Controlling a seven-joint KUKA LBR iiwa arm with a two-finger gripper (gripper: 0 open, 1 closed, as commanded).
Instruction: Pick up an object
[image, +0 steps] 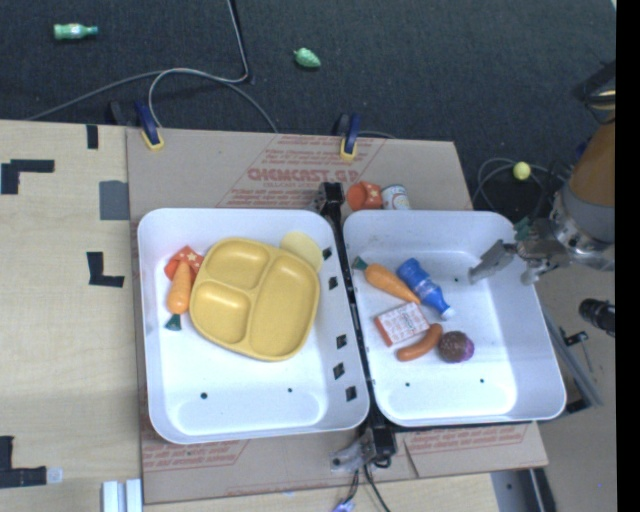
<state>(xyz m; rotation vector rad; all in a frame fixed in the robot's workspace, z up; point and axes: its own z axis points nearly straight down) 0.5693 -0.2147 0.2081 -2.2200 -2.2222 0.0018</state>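
Observation:
The right bin (500, 395) holds an orange carrot (388, 282), a blue bottle (423, 284), a red and white packet (402, 324), a small sausage (418, 345) and a dark purple plum (455, 346). My gripper (506, 268) hangs over the bin's upper right part, to the right of the blue bottle and apart from it. Its fingers (489, 263) are spread, with nothing between them.
The left bin (240, 410) holds a yellow divided plate (255, 297), a pale yellow disc (300, 245), an orange carrot (180, 290) and a red piece (183, 262). An orange item (362, 195) and a small can (395, 197) lie behind the bins.

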